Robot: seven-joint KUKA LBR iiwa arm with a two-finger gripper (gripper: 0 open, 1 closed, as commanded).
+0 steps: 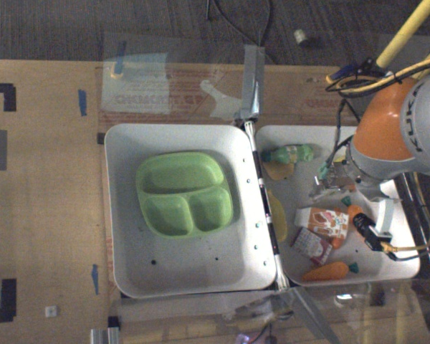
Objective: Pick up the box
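The box (327,223) is a small orange and white carton lying flat in the right bin (408,264), near its middle. My gripper (332,183) hangs just above and behind the box, under the grey and orange wrist that comes in from the right. Nothing shows between the gripper and the box, and the box rests on the bin floor.
In the right bin with the box are a green bottle (292,153) at the back left, a yellow banana (278,218) along the left wall, a dark red packet (312,244) and a toy carrot (326,271) in front. A green divided plate (185,193) lies in the left bin (122,249).
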